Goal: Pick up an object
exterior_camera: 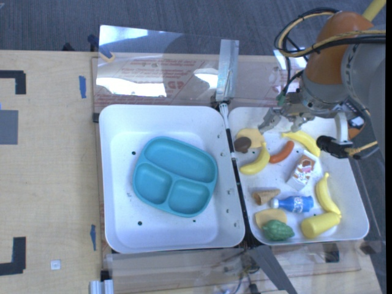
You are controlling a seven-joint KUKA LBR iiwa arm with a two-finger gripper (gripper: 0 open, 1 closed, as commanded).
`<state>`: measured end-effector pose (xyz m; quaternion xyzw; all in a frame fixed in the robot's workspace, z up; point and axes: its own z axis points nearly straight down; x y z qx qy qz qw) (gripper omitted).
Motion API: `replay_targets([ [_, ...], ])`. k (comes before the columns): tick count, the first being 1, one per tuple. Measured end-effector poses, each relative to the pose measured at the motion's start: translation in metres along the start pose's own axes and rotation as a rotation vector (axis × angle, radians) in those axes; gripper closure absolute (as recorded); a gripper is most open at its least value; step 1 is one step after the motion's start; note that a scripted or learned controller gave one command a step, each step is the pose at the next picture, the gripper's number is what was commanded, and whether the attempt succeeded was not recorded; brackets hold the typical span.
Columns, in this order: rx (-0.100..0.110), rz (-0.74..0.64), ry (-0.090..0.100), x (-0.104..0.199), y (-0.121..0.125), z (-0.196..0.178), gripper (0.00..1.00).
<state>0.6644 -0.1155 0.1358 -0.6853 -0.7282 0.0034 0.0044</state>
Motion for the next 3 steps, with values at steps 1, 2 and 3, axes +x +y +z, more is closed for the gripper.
replay_targets([
  [1,-0.015,-0.161,-0.005,-0.042,-0.066,0.05,0.0],
  [2,-0.022,-0.161,-0.007,-0.042,-0.063,0.038,1.0],
  [3,-0.019,-0.113,-0.002,0.048,-0.044,-0.051,1.0],
])
